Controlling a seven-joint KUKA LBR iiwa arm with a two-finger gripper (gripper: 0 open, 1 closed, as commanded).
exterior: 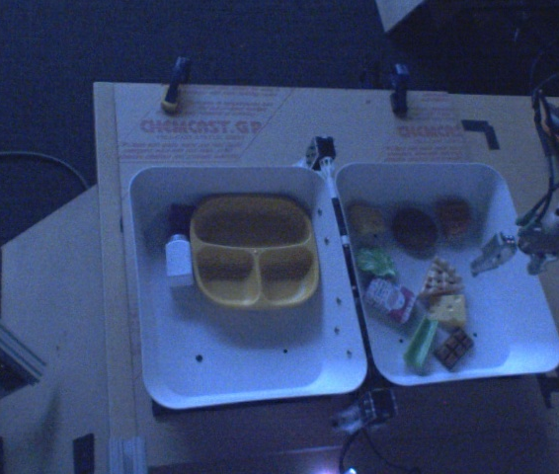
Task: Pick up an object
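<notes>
The right bin (517,334) holds several small food items: a yellowish piece (365,220), a dark round cookie (414,230), a brown round piece (452,215), a green leafy item (375,262), a red and white pack (390,301), a waffle piece (440,278), a yellow cheese wedge (448,310), a green stick (421,344) and a chocolate block (454,348). My gripper (494,254) hangs over the right side of this bin, fingers apart, with nothing between them. It is to the right of the waffle piece.
The left bin (161,363) holds a yellow divided plate (255,250) and a small white bottle (179,260) beside its left edge. Two clamps (175,83) pin the board at the back. The scene is dim.
</notes>
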